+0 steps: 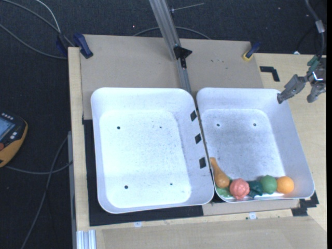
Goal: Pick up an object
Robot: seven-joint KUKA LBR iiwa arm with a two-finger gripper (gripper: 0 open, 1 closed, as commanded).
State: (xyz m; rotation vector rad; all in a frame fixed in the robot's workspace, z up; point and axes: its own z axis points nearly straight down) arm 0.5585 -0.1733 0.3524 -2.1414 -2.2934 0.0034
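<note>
At about three o'clock in the camera view, the gripper (302, 91) hangs over the worktop (135, 66) just past the right bin's (295, 139) upper right corner, its two fingers spread apart with nothing between them. The objects lie well apart from it, bunched along that bin's near wall at about five o'clock: an orange carrot-shaped piece (218, 174), a pink ball (239, 188), a green round piece (268, 183) and an orange ball (285, 184).

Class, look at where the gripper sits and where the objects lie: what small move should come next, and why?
Probably swing the gripper, open at the right bin's far right corner, toward the near edge. The orange ball, green ball and pink ball all crowd there, with nothing between the fingers.
</note>
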